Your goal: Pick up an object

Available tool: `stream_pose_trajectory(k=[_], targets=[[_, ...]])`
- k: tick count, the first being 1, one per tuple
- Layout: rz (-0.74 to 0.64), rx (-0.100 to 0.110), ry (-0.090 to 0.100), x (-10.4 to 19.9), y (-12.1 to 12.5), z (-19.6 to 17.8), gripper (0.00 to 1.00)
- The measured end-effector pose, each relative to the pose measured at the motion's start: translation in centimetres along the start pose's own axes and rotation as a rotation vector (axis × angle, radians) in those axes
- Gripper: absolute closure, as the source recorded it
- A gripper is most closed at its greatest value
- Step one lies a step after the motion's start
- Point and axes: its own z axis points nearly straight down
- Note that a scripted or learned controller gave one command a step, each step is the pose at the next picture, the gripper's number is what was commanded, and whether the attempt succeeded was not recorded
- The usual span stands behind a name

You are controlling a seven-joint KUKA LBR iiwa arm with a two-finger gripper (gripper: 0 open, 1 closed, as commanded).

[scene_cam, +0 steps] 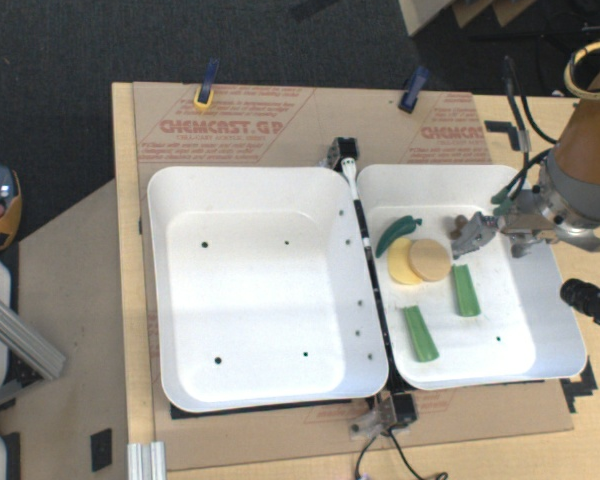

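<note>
The gripper (464, 236) hangs over the upper part of the right bin (572, 350), just beside the tan disc (431, 260). I think it is there because the program aims at this group of things. If the claw is released or clenched I cannot tell, it looks too small & grey on grey; nothing shows as caught in it.

All candidates lie in the right bin, w/ the left bin (162, 200) bare. Probably they lie loose as they fell, no order.

The likely target, i.e. the tan disc, is round & flat, w/ a pale beige top. It lies partly on a yellow piece (400, 268) of similar round form, approx. in the bin's middle. A dark green curved piece (396, 232) touches the yellow one from above. One green stick (465, 291) lies just below the disc, a second green stick (419, 333) nearer the front edge, apart from it.

The disc is not yet lifted.
</note>
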Motion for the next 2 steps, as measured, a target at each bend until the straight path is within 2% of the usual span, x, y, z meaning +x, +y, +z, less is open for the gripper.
stream_pose_trajectory(k=[1, 2], targets=[[0.005, 0.012, 0.002, -4.1, -1.2, 14.1, 0.00], [0.002, -0.016, -0.009, -8.6, 1.8, 0.6, 0.00]])
